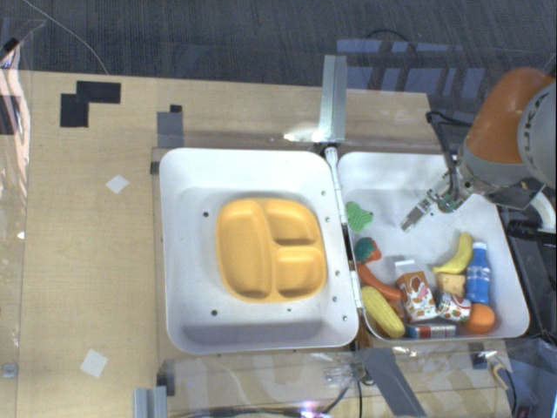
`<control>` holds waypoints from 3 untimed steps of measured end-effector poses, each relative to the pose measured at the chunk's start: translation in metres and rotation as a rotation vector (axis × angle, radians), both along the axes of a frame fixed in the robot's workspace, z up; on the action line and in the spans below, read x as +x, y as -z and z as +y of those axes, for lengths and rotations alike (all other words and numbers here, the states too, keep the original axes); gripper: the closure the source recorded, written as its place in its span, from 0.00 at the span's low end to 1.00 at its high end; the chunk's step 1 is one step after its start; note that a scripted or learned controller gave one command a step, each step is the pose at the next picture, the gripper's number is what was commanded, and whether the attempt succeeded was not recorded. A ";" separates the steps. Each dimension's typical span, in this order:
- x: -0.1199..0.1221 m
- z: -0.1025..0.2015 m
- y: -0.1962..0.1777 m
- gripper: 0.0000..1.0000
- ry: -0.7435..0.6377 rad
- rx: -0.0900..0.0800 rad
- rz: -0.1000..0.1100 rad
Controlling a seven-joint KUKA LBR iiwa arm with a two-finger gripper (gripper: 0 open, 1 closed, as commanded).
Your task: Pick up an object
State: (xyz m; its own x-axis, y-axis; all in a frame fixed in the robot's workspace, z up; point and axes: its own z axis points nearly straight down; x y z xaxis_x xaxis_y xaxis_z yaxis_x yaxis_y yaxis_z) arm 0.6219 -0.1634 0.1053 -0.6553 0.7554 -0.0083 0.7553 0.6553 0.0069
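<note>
Camera view is showing the bench from above, and reading left to right, the left bin [174,259] is holding a yellow divided tray [270,249], which is lying flat near the middle of it. Nothing is reaching toward that tray.

Past the divider, the right bin [383,177] is carrying a heap of toy food, crowded into its near half. A green piece [358,215] is lying close to the divider, a carrot [376,279] and a corn cob [383,312] are sitting below it, and small cartons [418,294] are leaning against each other in the middle. A banana [459,254], a blue bottle [477,277] and an orange [480,319] are resting toward the right wall.

Above this heap the gripper [416,216] is hanging over a bare part of the bin floor, near the banana but apart from everything. Its fingers [407,223] are looking slightly spread, with nothing between them.

Judging from this, the pick is not yet done: every object is lying in the bin, none is lifted. Choosing a target, descending, closing and raising are all remaining.
</note>
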 end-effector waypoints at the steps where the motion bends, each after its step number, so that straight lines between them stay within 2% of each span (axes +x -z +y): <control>1: -0.052 -0.005 0.017 0.00 0.479 0.004 -0.001; 2: 0.034 -0.010 0.018 0.00 0.761 0.007 0.002; 3: -0.004 0.038 0.017 0.00 0.735 0.008 0.002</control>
